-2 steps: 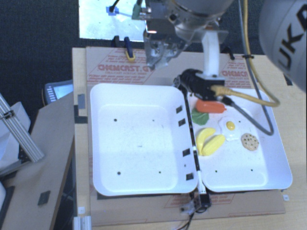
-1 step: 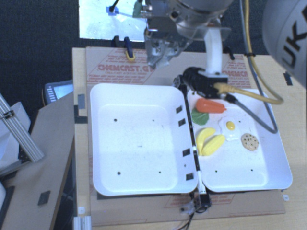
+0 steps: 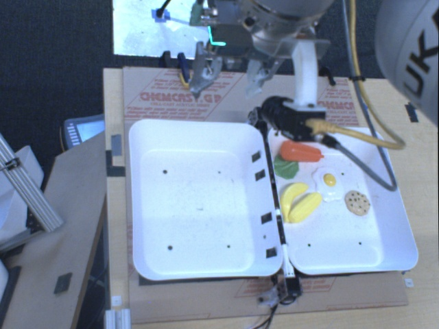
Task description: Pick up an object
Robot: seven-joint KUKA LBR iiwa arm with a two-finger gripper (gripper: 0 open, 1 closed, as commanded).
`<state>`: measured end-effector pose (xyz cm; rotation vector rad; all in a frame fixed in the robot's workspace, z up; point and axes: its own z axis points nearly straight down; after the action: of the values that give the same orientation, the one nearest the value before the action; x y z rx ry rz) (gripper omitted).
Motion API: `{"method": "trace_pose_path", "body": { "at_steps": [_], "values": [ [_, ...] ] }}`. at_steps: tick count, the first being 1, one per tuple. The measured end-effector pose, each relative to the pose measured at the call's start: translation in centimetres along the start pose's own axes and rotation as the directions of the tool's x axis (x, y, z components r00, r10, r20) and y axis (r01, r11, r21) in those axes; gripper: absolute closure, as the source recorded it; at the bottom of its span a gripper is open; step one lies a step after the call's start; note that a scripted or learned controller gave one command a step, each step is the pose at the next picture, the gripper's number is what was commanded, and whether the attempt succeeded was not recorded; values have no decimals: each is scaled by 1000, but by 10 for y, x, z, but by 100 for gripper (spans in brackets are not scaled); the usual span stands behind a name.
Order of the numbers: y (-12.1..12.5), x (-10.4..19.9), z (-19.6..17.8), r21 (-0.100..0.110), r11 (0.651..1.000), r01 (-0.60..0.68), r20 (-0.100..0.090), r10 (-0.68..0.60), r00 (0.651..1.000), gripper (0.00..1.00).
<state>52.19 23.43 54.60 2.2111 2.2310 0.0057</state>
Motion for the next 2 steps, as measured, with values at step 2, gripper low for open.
{"method": "trace_pose_path", "body": {
  "at_steps": [2],
  "values": [
    [-38, 0, 105, 12, 1000, -3, 6, 3, 1000, 100]
  ]
}}
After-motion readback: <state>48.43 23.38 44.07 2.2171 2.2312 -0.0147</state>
